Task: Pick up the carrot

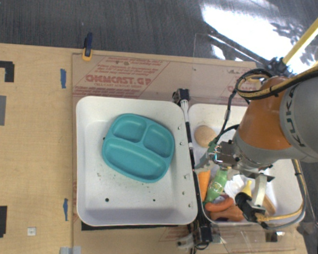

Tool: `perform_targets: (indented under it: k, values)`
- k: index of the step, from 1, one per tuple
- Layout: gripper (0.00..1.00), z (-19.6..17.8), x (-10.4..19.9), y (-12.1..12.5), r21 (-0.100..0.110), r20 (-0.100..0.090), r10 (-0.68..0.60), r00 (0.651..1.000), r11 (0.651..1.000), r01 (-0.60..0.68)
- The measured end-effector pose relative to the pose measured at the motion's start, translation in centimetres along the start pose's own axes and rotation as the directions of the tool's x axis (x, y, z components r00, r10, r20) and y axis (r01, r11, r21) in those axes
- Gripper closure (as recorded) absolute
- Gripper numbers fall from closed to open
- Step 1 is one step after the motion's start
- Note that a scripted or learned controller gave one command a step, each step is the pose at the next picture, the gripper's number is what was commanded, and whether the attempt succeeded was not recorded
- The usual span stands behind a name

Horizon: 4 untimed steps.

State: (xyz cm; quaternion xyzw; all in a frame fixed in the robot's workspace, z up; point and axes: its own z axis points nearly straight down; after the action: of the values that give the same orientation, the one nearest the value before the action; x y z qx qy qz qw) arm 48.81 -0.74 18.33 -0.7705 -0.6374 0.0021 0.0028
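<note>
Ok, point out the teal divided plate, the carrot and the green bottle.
teal divided plate (138,147): camera view, on the ridge between its compartments, in the left bin.
carrot (203,183): camera view, on its orange body by the right bin's left wall.
green bottle (217,184): camera view, on its middle, beside the carrot.

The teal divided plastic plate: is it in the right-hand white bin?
No, the teal divided plastic plate lies in the left white bin.
</note>
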Motion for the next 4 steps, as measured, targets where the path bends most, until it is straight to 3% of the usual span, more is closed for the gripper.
perform_targets:
  k: [4]
  values:
    - [0.0,0.0,0.0,0.0,0.0,0.0,0.0,1.0,1.0,0.0]
